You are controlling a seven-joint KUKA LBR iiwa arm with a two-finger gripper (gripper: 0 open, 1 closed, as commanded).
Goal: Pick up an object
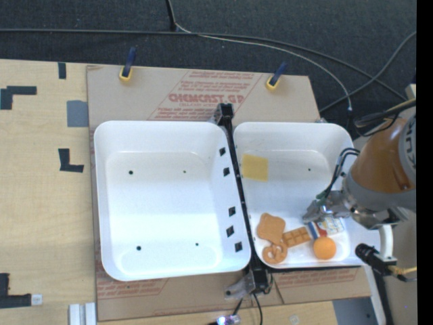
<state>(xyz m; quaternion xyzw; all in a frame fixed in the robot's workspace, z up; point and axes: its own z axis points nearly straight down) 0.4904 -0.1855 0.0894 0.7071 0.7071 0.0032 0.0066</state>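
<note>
**A:** Gripper [323, 214] sat low in the right bin [291, 135] when you paused, just above and touching-close to the orange ball [325, 248]. You could not tell from that slant whether it was released or clenched; the wrist hid too much.

**B:** Was anything held?

**A:** You saw nothing between its tips, so you had no grounds to call it a grasp. The ball lay in the bin's near right corner. Just left of the ball lay a tan block-like toy [295, 236] with a small blue and red piece [313, 231] at its end, and left of that an orange-brown toy [272, 227] and a pretzel-shaped piece [275, 252]. A yellow square [255, 167] lay well apart from the ball, up by the divider. The left bin [108, 181] held no part in this.

**B:** What worried you?

**A:** Crowding, mostly. The ball looked likely to roll off if a tip struck it off-centre, and the bin wall right beside it left little room. You also judged that closing there might pinch the small piece beside the ball instead, or nudge the cluster and come up with nothing.
</note>
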